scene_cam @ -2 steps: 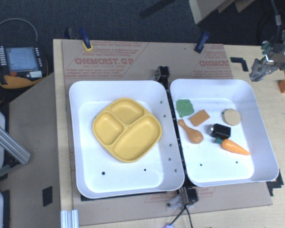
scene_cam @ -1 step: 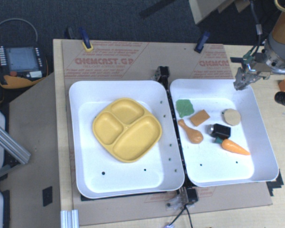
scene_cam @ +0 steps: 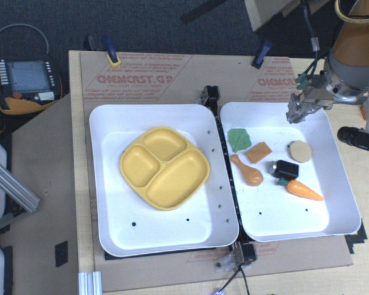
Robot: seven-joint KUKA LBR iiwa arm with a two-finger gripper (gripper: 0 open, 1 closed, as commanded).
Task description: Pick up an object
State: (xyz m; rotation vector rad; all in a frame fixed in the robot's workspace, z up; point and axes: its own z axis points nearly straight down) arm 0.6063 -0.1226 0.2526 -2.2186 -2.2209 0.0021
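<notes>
**Arm poised over the right bin's far edge**

The gripper (scene_cam: pixel 297 114) hangs at the one-o'clock corner of the right bin (scene_cam: pixel 332 223), above its rim; whether the pincer is open or closed cannot be told, and nothing is seen held in it. Five objects lie in the bin's upper half. A green leaf piece (scene_cam: pixel 238 139) sits at ten o'clock, an orange-brown block (scene_cam: pixel 258 152) just beside it, and a tan drumstick (scene_cam: pixel 247 170) below both. A round beige disc (scene_cam: pixel 300 151) lies at two o'clock, nearest the gripper. A black block (scene_cam: pixel 286 168) touches a carrot (scene_cam: pixel 304 190) near centre. The left bin (scene_cam: pixel 111 226) holds a yellow divided plate (scene_cam: pixel 165 167).
</notes>
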